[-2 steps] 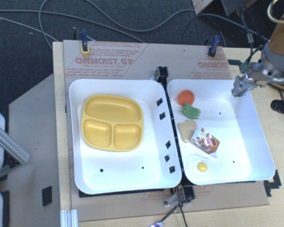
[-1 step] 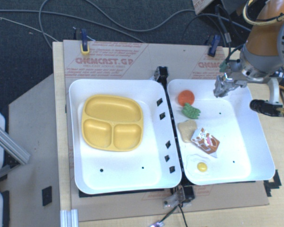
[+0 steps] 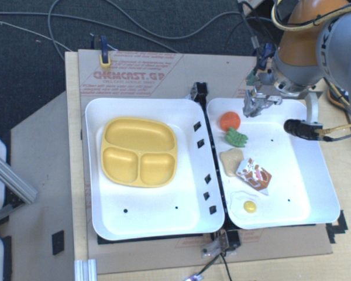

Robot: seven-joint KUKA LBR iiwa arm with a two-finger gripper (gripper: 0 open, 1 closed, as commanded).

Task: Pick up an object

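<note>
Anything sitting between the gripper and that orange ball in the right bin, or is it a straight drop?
Nothing visible stands between them. The gripper hangs over the right bin's back edge, just right of the orange ball, with bare white floor between. The green piece lies just in front of the ball, crowding that side.

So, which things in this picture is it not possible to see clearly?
- Gripper, camera view: too small and dark against the right bin to tell the finger state.
- Arm: cut off by the right and top edges.
- Small packet: print too small to read.
- Green item and orange ball: too blurred to tell if they touch.
</note>
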